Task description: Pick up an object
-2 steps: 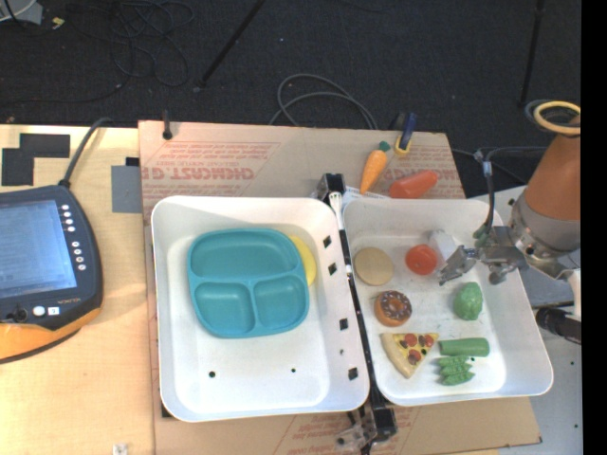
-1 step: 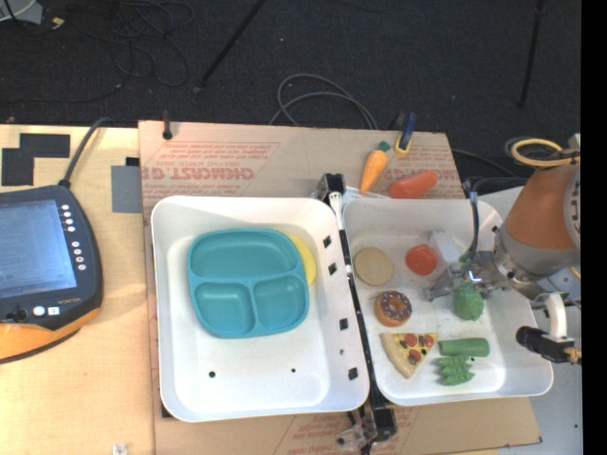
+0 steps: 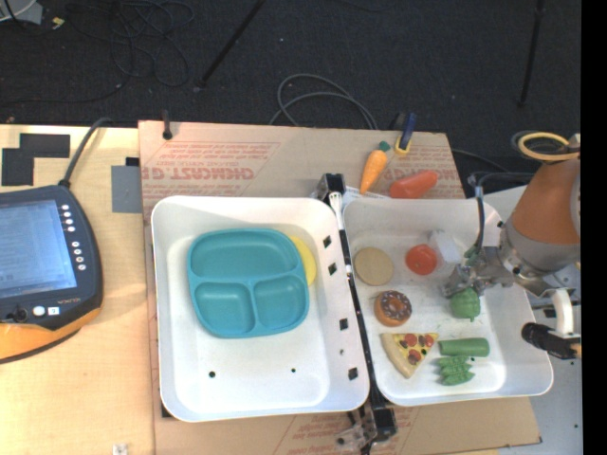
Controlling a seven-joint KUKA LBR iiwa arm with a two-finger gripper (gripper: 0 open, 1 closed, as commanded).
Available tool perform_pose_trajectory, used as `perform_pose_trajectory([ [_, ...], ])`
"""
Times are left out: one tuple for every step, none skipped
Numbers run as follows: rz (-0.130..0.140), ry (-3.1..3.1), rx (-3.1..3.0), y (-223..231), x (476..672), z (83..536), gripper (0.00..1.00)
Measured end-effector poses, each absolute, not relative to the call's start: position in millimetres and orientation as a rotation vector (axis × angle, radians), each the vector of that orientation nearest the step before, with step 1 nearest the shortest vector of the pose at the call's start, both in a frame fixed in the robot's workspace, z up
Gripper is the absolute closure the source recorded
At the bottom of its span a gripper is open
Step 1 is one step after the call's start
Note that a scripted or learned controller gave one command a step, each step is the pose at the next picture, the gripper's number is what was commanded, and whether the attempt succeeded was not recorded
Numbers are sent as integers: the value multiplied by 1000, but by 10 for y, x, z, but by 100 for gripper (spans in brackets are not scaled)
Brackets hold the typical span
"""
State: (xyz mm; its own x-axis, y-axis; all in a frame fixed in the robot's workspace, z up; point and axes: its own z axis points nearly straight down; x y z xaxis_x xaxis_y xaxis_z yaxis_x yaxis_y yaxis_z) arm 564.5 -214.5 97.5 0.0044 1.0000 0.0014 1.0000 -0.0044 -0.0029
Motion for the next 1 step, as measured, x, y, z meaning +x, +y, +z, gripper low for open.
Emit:
perform_pose_trajectory([
  [-6,-2228,-2214,-1301,5271,2050,100],
])
